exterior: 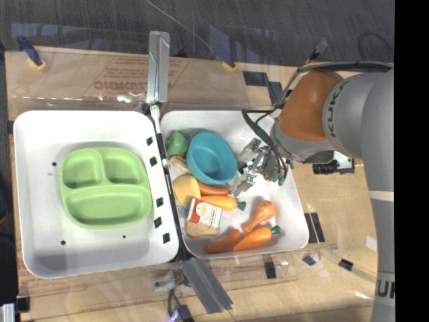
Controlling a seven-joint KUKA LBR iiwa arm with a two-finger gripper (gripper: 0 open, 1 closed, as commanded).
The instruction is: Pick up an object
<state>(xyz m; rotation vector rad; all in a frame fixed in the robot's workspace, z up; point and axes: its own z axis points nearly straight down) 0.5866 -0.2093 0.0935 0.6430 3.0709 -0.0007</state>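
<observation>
Gripper [249, 173] hung in right bin [293, 210] just right of blue bowl [210, 157], above carrots [258, 215]; fingers' state couldn't be told; green tray [105, 186] sat in left bin [30, 180].

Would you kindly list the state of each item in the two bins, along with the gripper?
Green divided tray: flat in the left bin, right way up.
Blue bowl: in the right bin, tilted, opening visible.
Carrots: lying on their sides.
Snack packet: lying flat.
Gripper: low beside the blue bowl, holding nothing visible.
</observation>
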